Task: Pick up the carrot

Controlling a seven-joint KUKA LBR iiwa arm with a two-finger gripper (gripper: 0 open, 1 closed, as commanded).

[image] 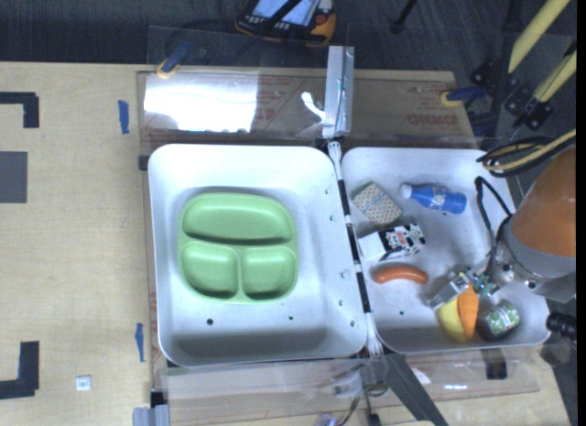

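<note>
Orange, rigid and light, the carrot [468,312] suits a mid-body grasp; my gripper [476,285] state is indeterminate.

Orange carrot [468,312] — upright-ish, right bin's near corner.

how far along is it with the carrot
Done: the arm has reached into the right bin, with the gripper low over the carrot. In hand: closing in on the carrot, which lies on the bin floor beside a yellow item; a grasp cannot be made out. Left: grip and lift it.
</note>
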